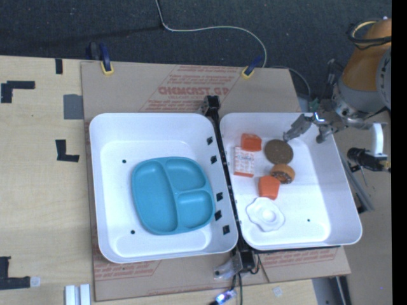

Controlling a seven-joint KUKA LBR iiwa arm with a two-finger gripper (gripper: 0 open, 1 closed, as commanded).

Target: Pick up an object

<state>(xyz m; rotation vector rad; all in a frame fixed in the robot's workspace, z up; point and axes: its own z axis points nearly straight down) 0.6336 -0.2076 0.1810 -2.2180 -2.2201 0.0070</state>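
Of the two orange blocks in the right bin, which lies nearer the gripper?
The upper orange block, beside the brown disc, lies nearer the gripper; the other orange block sits lower, by the white fried-egg toy.

Just left of the gripper (310,129) sits a brown disc (278,151), with an orange block (250,142) beyond it. Below lie a red-orange cube (269,187) and a white fried egg (265,214). Far left, a turquoise divided plate (172,194) fills the white bin (108,138).
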